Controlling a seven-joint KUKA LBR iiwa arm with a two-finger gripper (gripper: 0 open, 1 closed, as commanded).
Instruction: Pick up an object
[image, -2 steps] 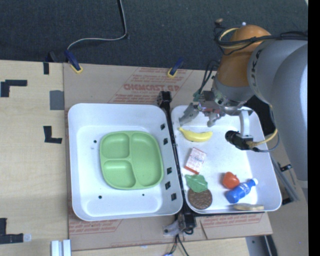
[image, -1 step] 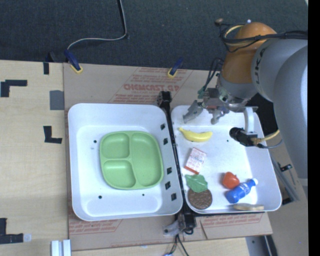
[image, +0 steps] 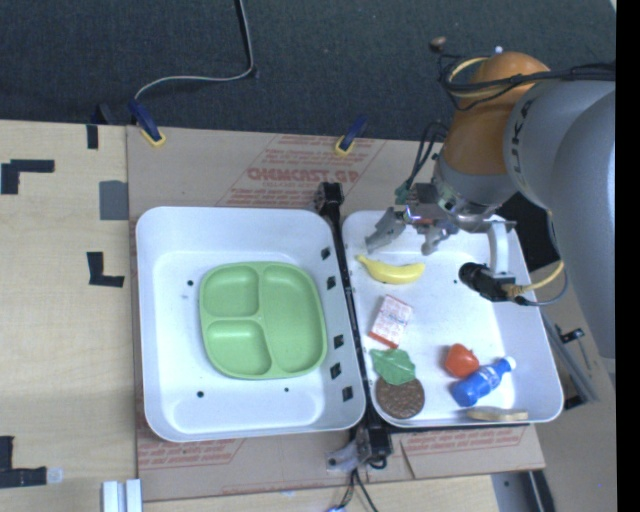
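With its fingers spread and nothing between them, the gripper (image: 410, 232) hangs just above the banana (image: 392, 269) at the back of the right bin (image: 540, 372), so it should descend straight, straddle the fruit's narrow middle, then close.

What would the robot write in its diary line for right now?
stage: reaching | gripper: open, above banana | holding: nothing | right bin: banana, blue bottle | left bin: green plate
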